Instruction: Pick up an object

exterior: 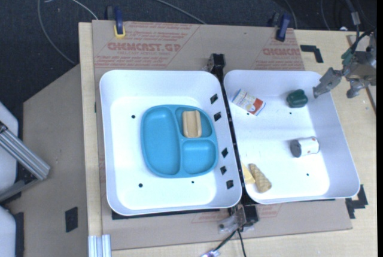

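At the far right edge of the bench, the gripper (341, 83) hangs just outside the rim of the right bin (335, 148), its two grey fingers spread apart with nothing between them. That open stance reads as a hand ready to reach in, not one carrying anything off.

Closest to it sits a dark green lump (297, 98) in the bin's upper corner, the nearest thing to go for. A little left of that lies a small red and white packet (248, 102), flat on the floor. Lower down, a short white cylinder with a dark cap (304, 147) rests on its side, likely to roll if nudged. Down by the near wall is a tan, biscuit-like piece (258, 177).

Over in the left bin (119, 130), a blue divided tray (178, 141) holds a pale beige block (191, 124) in its upper compartment, well apart from the arm. My call: the pick has not begun yet.
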{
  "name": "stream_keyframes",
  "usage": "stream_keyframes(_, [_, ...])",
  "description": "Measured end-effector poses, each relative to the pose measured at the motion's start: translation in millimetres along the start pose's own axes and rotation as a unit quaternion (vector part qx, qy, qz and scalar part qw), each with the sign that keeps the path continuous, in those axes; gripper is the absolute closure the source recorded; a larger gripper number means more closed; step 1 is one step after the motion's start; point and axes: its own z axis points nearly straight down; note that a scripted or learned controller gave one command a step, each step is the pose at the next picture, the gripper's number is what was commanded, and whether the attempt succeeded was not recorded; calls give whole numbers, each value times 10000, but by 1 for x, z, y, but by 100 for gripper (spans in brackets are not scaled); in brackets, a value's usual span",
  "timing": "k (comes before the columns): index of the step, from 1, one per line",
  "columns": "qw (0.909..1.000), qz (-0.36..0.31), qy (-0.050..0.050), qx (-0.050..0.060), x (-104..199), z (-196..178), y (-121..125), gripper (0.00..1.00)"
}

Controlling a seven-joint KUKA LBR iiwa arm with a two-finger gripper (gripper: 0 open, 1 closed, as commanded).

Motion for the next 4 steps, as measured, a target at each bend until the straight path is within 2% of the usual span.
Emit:
stream_keyframes(1, [10000,-20,-17,-65,1,-8,2,0])
stream_keyframes(2, [10000,-18,-6,-39,5,53,-2,0])
stream_keyframes(3, [10000,-18,-7,-38,5,96,-5,0])
stream_keyframes(4, [10000,-24,-5,-40,13,153,2,0])
